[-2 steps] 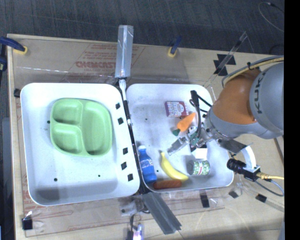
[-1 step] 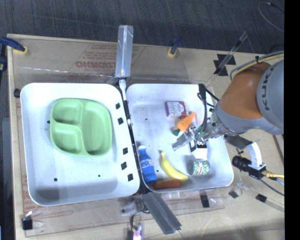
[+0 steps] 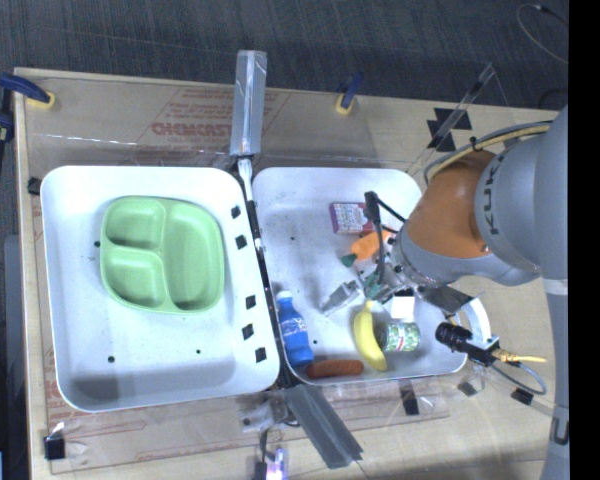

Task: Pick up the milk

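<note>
A small maroon carton with a white label (image 3: 348,215), likely the milk, lies flat near the back of the right bin (image 3: 300,193). My gripper (image 3: 358,290) reaches down into the middle of that bin, in front of the carton and apart from it, just above the banana (image 3: 368,338). The grey arm with its orange band (image 3: 450,218) covers the bin's right side. A white boxy object (image 3: 404,305) sits close against the gripper's right side, partly hidden by the wrist. Nothing shows between the gripper's tips.
The right bin also holds a blue bottle (image 3: 294,330), a brown sausage (image 3: 335,368), a green can (image 3: 401,338) and an orange item (image 3: 366,243). A green divided plate (image 3: 163,253) lies in the left bin (image 3: 70,348). A black-edged divider (image 3: 252,268) separates the bins.
</note>
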Controlling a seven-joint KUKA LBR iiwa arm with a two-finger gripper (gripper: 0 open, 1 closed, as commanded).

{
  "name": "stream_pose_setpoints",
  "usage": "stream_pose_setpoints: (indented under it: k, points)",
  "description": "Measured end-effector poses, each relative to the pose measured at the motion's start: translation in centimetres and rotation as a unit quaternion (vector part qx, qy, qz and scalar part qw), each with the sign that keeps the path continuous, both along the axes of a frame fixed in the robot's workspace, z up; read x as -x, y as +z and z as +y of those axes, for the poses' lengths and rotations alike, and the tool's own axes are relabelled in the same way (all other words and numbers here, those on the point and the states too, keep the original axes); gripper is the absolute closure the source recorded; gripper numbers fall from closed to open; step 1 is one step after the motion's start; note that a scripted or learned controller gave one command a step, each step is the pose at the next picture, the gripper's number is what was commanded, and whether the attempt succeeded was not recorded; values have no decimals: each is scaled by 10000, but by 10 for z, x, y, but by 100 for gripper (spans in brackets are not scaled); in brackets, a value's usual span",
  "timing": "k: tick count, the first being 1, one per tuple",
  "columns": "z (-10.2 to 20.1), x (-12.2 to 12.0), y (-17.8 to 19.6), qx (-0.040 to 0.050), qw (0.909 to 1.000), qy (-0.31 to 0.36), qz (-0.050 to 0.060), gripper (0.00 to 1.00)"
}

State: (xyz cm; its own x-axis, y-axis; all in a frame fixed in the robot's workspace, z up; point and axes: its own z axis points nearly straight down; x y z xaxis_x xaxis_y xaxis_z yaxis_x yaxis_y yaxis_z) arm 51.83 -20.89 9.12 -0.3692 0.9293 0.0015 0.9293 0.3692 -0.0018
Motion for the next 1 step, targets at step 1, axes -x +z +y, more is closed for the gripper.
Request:
stream_pose_setpoints:
  k: [1]
  points:
    - [-1,-53,21,0,9994,346,-11,0]
